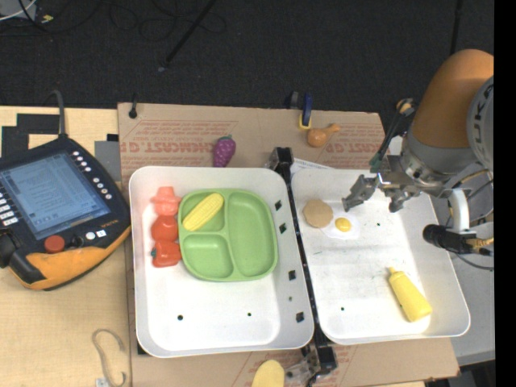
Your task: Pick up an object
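Two white bins (161, 313) lay side by side on the table, the left holding a green divided plate (230, 244) with a corn cob (201, 210), the right a yellow bottle (409, 294), a tan disc (318, 214) and a small yellow piece (343, 225), above which the fingers (376, 192) hung spread apart, gripping nothing

Even overhead light is falling on the bench (72, 329), leaving the white bins (218, 329) glowing brightly with only faint shadows. The backdrop is staying dark, and fine detail is looking soft and grainy.
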`<state>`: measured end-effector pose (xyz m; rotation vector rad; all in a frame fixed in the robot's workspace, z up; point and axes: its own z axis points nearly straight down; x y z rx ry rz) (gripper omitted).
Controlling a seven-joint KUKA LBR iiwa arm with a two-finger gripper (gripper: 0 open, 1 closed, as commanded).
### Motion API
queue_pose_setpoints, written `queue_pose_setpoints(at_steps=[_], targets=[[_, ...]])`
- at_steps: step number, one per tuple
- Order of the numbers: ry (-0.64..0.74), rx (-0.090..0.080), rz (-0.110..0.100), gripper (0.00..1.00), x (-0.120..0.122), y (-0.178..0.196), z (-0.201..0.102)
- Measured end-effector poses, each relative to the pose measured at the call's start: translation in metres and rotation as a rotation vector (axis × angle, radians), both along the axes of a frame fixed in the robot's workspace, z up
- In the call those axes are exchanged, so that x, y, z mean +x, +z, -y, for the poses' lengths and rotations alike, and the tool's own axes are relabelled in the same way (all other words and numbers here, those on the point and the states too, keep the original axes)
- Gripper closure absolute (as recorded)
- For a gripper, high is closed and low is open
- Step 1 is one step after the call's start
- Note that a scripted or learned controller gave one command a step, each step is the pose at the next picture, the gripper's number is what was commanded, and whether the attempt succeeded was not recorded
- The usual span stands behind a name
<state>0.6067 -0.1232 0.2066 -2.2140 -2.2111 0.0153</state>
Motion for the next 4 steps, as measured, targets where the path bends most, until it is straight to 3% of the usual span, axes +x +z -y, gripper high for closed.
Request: queue_pose_setpoints(at_steps=[1,3,4], targets=[[0.002,-0.002,0.014,0.00,0.003,0.008,0.000],[-0.002,0.000,0.009,0.00,-0.003,-0.095,-0.015],[0.002,-0.002,0.012,0.00,-0.003,-0.120,-0.017]])
